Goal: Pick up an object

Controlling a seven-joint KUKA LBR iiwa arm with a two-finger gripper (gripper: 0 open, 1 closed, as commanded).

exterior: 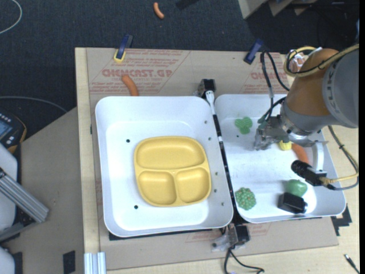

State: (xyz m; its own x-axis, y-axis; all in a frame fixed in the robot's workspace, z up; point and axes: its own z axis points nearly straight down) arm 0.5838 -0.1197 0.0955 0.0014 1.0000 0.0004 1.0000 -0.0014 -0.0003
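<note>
The claw [263, 141], its opening impossible to tell, hangs just right of the green broccoli [244, 124]; it should be centred over that before lowering.

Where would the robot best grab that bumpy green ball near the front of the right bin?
Probably across the middle of the bumpy green ball, coming straight down from above. It looks round and sits apart on the right bin floor, so fingers could likely close on either side.
</note>
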